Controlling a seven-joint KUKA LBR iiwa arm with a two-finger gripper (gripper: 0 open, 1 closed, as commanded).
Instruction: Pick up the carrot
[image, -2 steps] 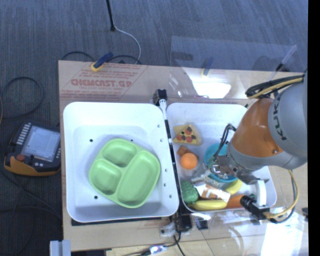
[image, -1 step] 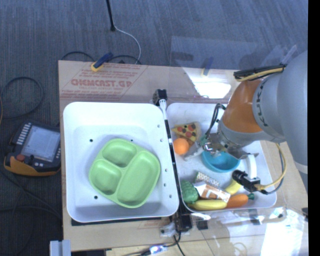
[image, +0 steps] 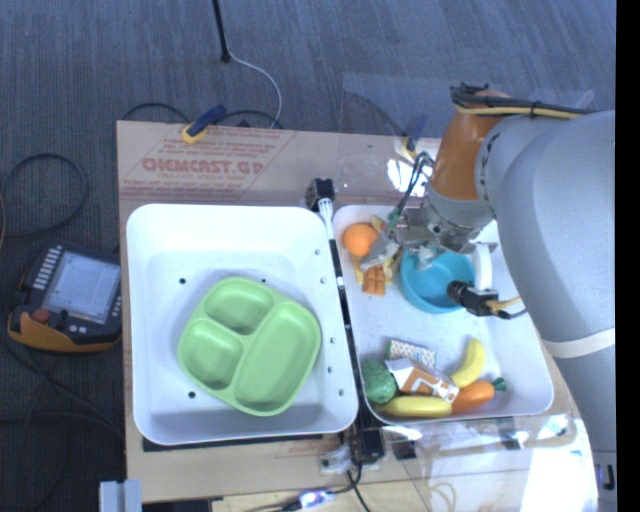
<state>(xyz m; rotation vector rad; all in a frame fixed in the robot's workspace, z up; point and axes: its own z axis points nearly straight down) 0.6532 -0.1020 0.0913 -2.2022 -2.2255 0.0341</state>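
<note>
The carrot (image: 474, 394) is a short orange piece with a green top. It lies in the front right corner of the right bin (image: 520, 345), beside a banana (image: 468, 361) and a yellow fruit (image: 417, 406). My gripper (image: 395, 243) hangs low over the back left part of that bin, between an orange ball (image: 358, 238) and a blue bowl (image: 436, 282). It is far from the carrot, with nothing seen in its grasp. The grey arm and its orange band (image: 461, 150) cover the bin's back right.
A green divided plate (image: 250, 344) lies in the left bin (image: 160, 240). The right bin also holds a small orange-yellow piece (image: 373, 277), a green vegetable (image: 378, 382), a small carton (image: 421, 379) and a packet (image: 410, 351). A black rail (image: 336, 270) separates the bins.
</note>
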